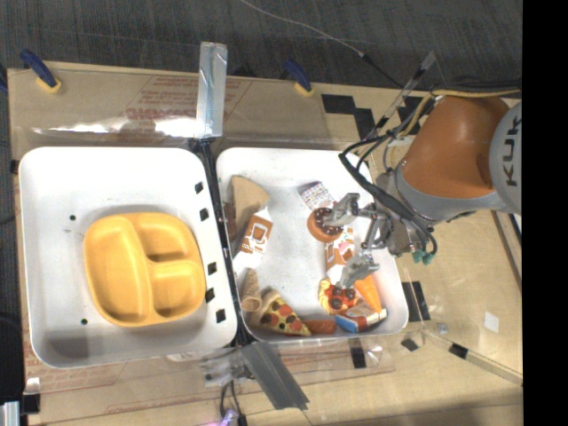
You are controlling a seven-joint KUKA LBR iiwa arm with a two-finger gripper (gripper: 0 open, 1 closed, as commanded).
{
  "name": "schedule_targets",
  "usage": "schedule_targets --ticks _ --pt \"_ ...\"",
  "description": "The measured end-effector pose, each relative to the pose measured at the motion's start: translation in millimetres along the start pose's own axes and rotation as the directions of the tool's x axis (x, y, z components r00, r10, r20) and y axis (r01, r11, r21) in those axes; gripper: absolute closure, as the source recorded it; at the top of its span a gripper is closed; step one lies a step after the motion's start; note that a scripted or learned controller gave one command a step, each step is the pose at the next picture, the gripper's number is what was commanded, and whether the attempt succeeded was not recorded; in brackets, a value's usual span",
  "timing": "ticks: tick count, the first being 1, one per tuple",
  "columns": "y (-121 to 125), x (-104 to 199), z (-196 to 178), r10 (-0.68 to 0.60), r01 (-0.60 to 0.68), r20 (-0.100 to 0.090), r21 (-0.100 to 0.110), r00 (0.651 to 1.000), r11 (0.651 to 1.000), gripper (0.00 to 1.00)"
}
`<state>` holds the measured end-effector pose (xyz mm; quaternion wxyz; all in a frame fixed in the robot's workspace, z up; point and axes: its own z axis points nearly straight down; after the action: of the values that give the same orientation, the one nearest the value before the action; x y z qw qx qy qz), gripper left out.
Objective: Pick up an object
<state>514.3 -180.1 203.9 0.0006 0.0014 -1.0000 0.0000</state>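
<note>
Hovering low in the right bin (293, 162), the tool (352, 235) has its fingers spread apart with nothing between them. Toy food lies beneath: donut (321, 224), pizza slice (282, 313), carrot (371, 293). Nothing is lifted; closing and raising remain.

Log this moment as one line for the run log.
arm: over right bin | gripper: low among toy food, by donut | grasp: none seen | left bin: yellow tray
</note>
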Motion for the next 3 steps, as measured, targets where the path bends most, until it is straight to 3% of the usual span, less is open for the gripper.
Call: schedule_targets --ticks 1,2,3 --pt "-24 1 109 -0.044 0.044 0.006 0.003 0.999 0.999 0.0" --pt "-28 20 109 -0.043 0.043 0.014 0.003 0.999 0.999 0.0" --pt "22 33 111 -0.048 0.048 0.006 0.0 0.999 0.999 0.0"
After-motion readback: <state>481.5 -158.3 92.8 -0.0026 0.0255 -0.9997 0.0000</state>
